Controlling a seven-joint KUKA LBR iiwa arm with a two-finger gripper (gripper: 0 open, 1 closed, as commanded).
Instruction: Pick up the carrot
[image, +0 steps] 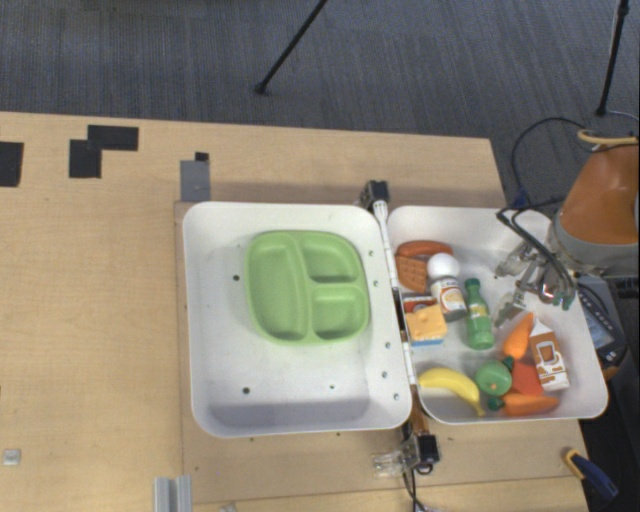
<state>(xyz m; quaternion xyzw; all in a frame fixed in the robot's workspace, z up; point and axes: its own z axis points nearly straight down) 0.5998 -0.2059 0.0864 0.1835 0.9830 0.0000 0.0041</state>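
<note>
The carrot is a short orange piece lying in the right bin, between a green bottle and a small carton. My gripper hangs over the right bin's right half, just above and behind the carrot's upper tip. Its fingers point left and stand open, with nothing between them. The grey arm with its orange band comes in from the right edge.
The right bin also holds a brown bun, a white bottle, a yellow block, a banana, a green pepper and another orange piece. A green divided plate lies in the left bin.
</note>
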